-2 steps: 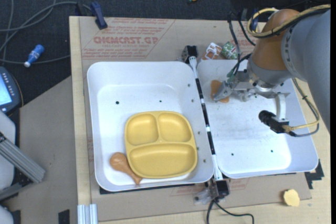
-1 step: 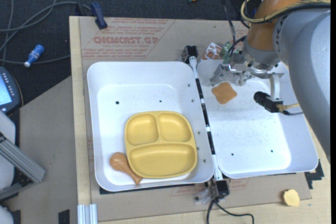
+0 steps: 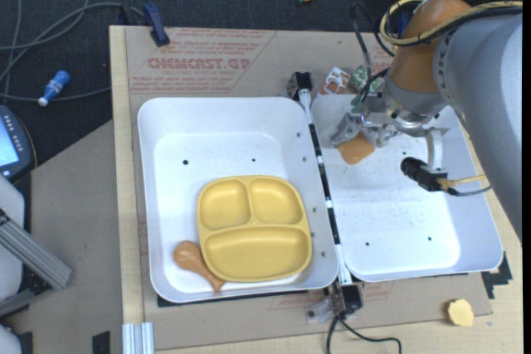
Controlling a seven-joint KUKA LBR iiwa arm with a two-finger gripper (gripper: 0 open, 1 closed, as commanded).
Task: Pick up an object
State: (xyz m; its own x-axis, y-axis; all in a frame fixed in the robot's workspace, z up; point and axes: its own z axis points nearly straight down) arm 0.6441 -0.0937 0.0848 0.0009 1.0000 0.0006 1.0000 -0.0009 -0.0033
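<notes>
Two bins side by side on a bench

The left bin (image 3: 166, 145) holds a tray (image 3: 252, 228) near its front, with a spoon (image 3: 196, 259) at the tray's front-left corner. In the right bin (image 3: 406, 244), the gripper (image 3: 373, 133) sits at the back-left, a small object (image 3: 358, 150) just beneath it.

yellow tray (image 3: 253, 228) in left bin (image 3: 166, 145)

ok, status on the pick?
Gripper low over the right bin, far left corner. Orange-brown object right under it, grasp unconfirmed. Yellow divided plate and drumstick toy sit in the left bin.
</notes>
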